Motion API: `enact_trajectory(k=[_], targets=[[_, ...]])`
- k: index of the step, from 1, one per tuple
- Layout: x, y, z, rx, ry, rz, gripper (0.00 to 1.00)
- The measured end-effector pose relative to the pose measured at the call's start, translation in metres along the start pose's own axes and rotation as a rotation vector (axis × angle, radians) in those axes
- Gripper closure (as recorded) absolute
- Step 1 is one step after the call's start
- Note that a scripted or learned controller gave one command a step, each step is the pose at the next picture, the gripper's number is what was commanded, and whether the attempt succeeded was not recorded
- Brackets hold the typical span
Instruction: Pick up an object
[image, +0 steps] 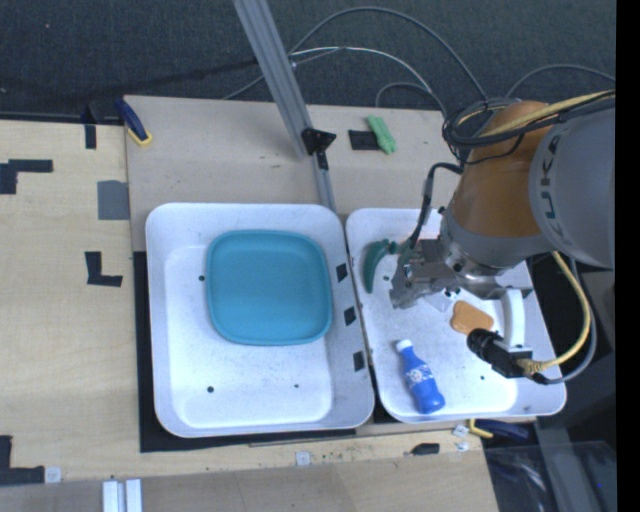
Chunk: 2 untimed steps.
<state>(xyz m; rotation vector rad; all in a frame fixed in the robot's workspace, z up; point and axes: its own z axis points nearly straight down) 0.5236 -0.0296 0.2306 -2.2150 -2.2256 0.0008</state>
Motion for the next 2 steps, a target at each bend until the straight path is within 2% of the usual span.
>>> enact_trajectory(k=[2], targets=[[0.086,-0.010,0.004,-0.001,0.000,0.001,1.00]])
